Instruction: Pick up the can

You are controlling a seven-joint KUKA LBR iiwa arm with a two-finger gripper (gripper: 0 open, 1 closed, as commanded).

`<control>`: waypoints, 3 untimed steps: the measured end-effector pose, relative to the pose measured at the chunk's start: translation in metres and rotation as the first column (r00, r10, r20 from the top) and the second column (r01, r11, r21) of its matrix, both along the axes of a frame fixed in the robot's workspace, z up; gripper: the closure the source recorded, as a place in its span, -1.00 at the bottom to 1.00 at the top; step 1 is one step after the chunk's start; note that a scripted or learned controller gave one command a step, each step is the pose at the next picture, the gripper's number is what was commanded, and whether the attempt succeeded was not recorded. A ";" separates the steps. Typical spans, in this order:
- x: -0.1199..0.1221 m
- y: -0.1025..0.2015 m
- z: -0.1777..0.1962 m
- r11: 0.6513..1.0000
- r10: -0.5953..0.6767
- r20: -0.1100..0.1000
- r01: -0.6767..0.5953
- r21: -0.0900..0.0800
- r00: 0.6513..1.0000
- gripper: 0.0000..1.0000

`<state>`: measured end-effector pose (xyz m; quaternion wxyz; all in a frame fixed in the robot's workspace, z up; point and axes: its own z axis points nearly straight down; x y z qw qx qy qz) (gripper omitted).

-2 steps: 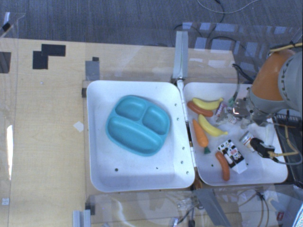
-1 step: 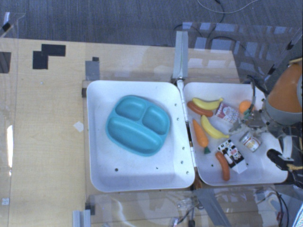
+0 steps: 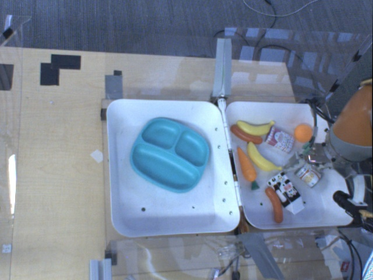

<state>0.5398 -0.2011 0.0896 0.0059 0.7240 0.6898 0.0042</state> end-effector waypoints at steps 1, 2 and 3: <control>-0.015 0.055 0.010 0.957 -0.288 -0.012 0.289 0.004 0.957 -1.00; -0.013 0.055 0.021 0.958 -0.287 -0.008 0.287 0.005 0.958 1.00; -0.012 0.056 0.031 0.959 -0.283 -0.005 0.283 0.007 0.959 1.00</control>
